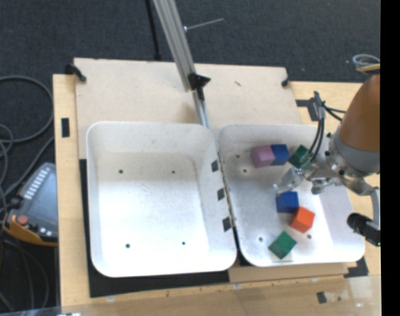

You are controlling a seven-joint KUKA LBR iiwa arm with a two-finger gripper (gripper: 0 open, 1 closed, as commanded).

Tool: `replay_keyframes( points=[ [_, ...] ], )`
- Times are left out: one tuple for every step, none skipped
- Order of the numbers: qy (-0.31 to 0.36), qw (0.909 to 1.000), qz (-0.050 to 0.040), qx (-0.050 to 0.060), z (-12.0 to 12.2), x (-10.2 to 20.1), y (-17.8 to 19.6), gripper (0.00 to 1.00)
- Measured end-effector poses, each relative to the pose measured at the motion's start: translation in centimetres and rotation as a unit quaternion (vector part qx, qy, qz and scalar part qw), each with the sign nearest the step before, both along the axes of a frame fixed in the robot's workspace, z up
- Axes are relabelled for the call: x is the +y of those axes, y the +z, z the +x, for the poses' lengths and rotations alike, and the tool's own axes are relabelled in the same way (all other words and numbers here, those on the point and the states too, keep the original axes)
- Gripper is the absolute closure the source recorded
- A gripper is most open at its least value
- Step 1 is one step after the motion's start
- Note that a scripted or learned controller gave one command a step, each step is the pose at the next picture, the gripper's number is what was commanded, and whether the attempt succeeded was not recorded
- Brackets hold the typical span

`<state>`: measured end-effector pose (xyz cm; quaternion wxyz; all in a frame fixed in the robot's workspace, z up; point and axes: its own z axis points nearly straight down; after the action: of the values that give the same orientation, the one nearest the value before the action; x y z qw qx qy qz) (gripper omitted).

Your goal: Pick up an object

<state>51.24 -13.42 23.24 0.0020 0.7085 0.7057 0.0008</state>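
The right bin point(252, 252) holds several small blocks. A pink block point(261, 155), a blue block point(279, 153) and a dark green block point(299, 155) sit in a row near its far side. Toward the front lie another blue block point(287, 201), an orange block point(303, 219) and a green block point(281, 245). My gripper point(303, 182) reaches in from the right and hangs between the dark green block and the nearer blue block. Its fingers point(291, 178) stand open with nothing between them.
The left bin point(101, 176) lies beside the right one, sharing a middle wall. A slanted metal pole point(177, 38) rises from behind the bins. Cables and a handheld pendant point(32, 203) lie left of the bench.
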Motion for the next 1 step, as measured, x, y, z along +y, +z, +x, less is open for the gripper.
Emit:
replay_keyframes(
  points=[
    [0.0,1.0,-0.0033,-0.003,1.33,-1.48,-10.99,0.0]
  ],
)
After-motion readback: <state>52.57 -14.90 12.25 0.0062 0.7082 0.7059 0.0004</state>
